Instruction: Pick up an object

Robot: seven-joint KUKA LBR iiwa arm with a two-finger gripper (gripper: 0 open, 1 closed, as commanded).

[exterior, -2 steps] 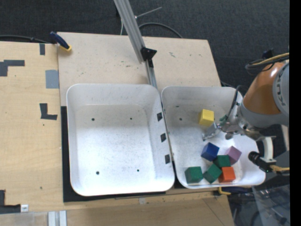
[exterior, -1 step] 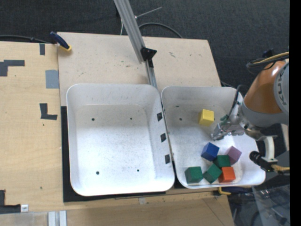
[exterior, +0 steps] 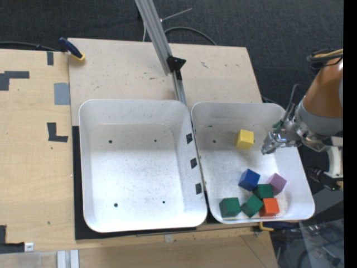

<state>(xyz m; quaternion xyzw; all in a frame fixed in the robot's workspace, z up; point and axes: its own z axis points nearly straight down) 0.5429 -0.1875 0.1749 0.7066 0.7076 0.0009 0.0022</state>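
Currently we see the arm point(exterior: 326, 96) entering from the right edge of the frame, its orange band at upper right and the grey wrist below it. The gripper point(exterior: 269, 145) hangs over the right bin point(exterior: 223, 113), near that bin's right wall, at mid-height of the frame. We cannot tell how the claw stands: it is small and dark against the white floor, and we see nothing between its tips.

We count six blocks, all in the right bin. The yellow block point(exterior: 244, 139) lies alone on the bin floor, just left of the gripper and apart from it. The other five sit clustered in the bin's lower right corner: the blue block point(exterior: 249, 179) at the top of the cluster, the purple block point(exterior: 276, 182) to its right, a dark green block point(exterior: 264, 191) between and just below them, a second green block point(exterior: 252, 205) lower down, the orange block point(exterior: 270, 206) at its right, and a third green block point(exterior: 229, 206) at the far left of the group. Several of these touch their neighbours.

The left bin point(exterior: 89, 116) fills the centre-left of the frame, white with a few dark specks. A metal rail point(exterior: 153, 24) slants from the top centre down toward the seam between the bins. A small blue and yellow clamp point(exterior: 71, 48) lies on the bench at upper left.
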